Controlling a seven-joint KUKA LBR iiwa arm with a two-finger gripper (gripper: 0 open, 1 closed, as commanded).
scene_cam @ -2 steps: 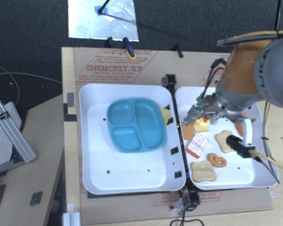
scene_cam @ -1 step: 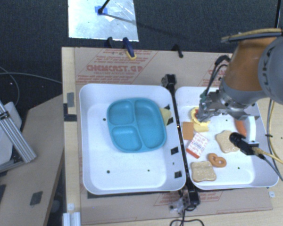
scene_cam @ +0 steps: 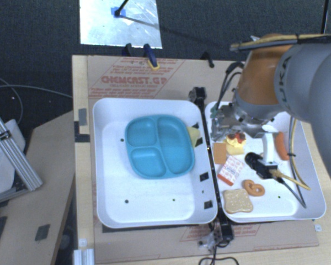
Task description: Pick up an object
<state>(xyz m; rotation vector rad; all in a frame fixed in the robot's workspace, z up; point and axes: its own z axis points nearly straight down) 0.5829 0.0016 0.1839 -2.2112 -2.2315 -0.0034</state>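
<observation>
On the bench [scene_cam: 83,214], two shallow white bins sit side by side on a sheet of printed cardboard. The left bin [scene_cam: 113,203] holds a blue divided plate [scene_cam: 159,147], lying flat near its middle, with a small yellow piece [scene_cam: 195,134] just beside the plate's right edge, against the bin's wall. The right bin [scene_cam: 309,200] carries a scatter of toy food: a slice of toast [scene_cam: 238,201] at the near corner, a brown pretzel [scene_cam: 255,189] just above it, a red-and-white packet [scene_cam: 230,173], an orange rectangular piece [scene_cam: 219,154], a yellow block topped with red [scene_cam: 235,144], an orange carrot-like stick [scene_cam: 281,146] toward the right, and a black-handled utensil [scene_cam: 263,167] lying slantwise.

The grey arm [scene_cam: 314,76], with its orange band [scene_cam: 260,79], reaches in from the right and hangs over the far left part of the right bin. The tool [scene_cam: 225,127] points down near the yellow block and the orange piece; whether it is apart or together I cannot tell, since the wrist hides it.
</observation>
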